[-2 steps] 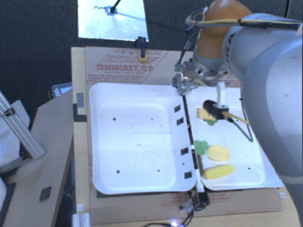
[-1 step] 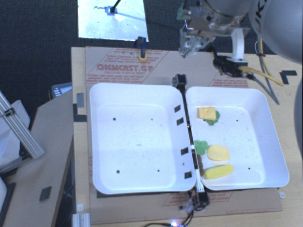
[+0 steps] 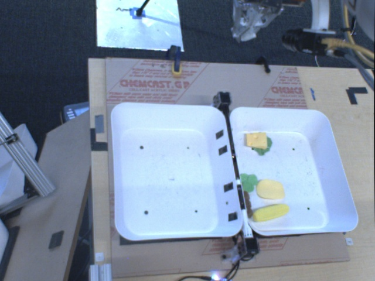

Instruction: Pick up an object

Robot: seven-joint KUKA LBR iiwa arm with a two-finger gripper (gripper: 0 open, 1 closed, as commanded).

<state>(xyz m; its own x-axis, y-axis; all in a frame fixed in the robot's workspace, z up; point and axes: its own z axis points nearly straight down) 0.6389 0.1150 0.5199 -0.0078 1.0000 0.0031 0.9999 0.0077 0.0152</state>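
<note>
Bins first: I see two shallow white bins side by side on the tabletop [image 3: 99, 174]. The left bin [image 3: 126, 215] has only small dark dots on its floor. The right bin [image 3: 328, 157] holds all the toys.

My end effector [image 3: 249, 25] hangs high up at the far edge, past the bins and above the dark floor. It looks shiny and see-through, and I cannot tell how it is set. Nothing is in it that I can see.

All the things lie nearer to me than the end effector, down in the right bin along its left side. First comes a flat yellow square [image 3: 255, 139] that sits partly on a small green piece [image 3: 262, 149]. Further toward me is a green leafy shape [image 3: 248, 182], touching a round pale yellow lump [image 3: 270, 189]. Closest to me is a long yellow piece [image 3: 270, 212] that looks like corn, near the front wall.

Under the bins is a brown board [image 3: 152, 81] with red writing. I can read "CHEMCAST GP" on it. To the left of the end effector lies a shiny grey sheet [image 3: 137, 16].
</note>
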